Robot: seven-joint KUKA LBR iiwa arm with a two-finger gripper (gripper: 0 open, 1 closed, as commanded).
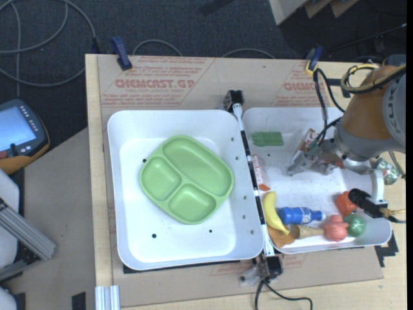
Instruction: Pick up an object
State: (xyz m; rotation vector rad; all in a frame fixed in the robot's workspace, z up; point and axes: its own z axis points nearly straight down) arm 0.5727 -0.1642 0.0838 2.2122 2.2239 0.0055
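A: Take the banana (pixel 273 213) as the landmark. Where is the gripper (pixel 303 163)?

B: Up and to the right of it, low over the bare floor of the right bin (pixel 303 124). I make out 2 fingers slanting down-left, slightly apart, with nothing between them.

A: And what is there to pick?

B: The banana lies against the bin's left wall, long axis running near to far. Just right of it is a blue bottle (pixel 299 215), lying across. Past that come a red toy (pixel 335 228) and a green ball (pixel 355 225). A green block (pixel 267 139) sits well beyond the banana.

A: So the nearest target?

B: I judge the banana or bottle, both toward the near edge from the fingers.
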